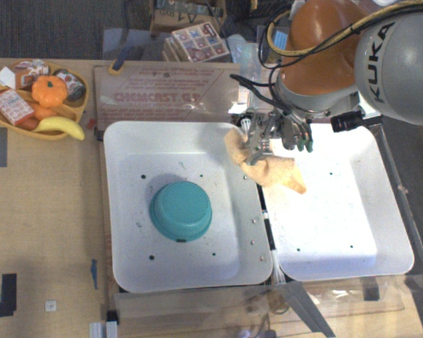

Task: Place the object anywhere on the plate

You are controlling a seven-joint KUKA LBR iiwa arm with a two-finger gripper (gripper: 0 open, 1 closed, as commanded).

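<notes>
Reaching in from the right, my arm point(381, 55) hangs over the seam between the two white bins, with my claw point(268, 138) pointing down at the top edge of that seam. A tan, floppy thing like a pastry or soft cloth point(268, 166) sits right under the claw. Its upper end comes up against my fingers point(257, 145), and it looks pinched there, though the wrist hardware crowds the spot and I cannot tell for sure whether the fingers are closed on it.

The tan thing is stretched out on a slant. Its long axis runs from upper left, near the back corner of the left bin point(120, 189), down to lower right, where a pointed tip lies over the floor of the right bin point(359, 224). The middle of it crosses the raised rims where the two bins meet, so it is partly in each.

The plate, a round teal dish point(182, 210), rests on the floor of the left bin, a little left of that bin's centre and well apart from the tan thing. Nothing lies on the teal dish.

On the bench point(42, 224), beyond the left bin's far corner, a yellow bowl point(35, 101) holds a banana, an orange pumpkin shape and some small packets.
</notes>
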